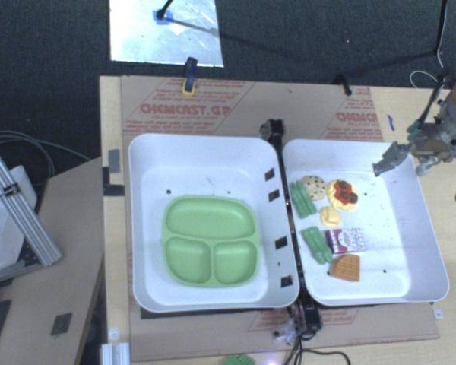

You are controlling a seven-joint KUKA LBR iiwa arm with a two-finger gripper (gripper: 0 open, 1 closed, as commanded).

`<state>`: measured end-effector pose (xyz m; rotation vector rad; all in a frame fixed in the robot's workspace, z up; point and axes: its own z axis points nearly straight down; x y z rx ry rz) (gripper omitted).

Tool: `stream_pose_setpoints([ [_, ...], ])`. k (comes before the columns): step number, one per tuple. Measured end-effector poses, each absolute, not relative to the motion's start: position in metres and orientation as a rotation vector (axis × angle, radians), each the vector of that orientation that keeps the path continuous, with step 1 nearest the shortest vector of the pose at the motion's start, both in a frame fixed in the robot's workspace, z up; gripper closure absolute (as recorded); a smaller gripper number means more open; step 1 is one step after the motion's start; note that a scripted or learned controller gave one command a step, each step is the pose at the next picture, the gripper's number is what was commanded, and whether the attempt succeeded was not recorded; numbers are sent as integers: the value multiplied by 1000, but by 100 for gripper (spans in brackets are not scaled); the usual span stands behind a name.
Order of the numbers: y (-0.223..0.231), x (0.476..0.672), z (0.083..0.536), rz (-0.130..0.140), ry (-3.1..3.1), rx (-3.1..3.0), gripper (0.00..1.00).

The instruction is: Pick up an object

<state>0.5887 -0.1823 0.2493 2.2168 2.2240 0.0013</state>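
Several toy foods lie in the left half of the right bin (418, 238): a speckled cookie (313, 185), a yellow tart with red topping (343, 194), a small yellow piece (330, 217), two green pods (300, 198) (315, 244), a purple-and-white carton (348, 240) and an orange waffle (346, 268). My gripper (401, 167) hangs over the bin's upper right part, to the right of the tart and apart from every item. It is open, with nothing between its fingers.
The left bin (148, 204) holds a green three-compartment tray (210, 239). A black hinge strip (285, 219) runs between the bins. A shiny metal sheet (166, 21) lies beyond the bench, and an aluminium frame (15, 211) stands at the left.
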Motion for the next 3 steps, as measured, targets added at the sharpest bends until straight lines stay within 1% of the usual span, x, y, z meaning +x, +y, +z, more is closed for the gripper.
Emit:
stream_pose_setpoints([
  [1,-130,512,123,-9,2235,2230,0],
  [2,-99,493,92,17,2199,2203,0],
  [3,-87,564,91,11,2215,2204,0],
])
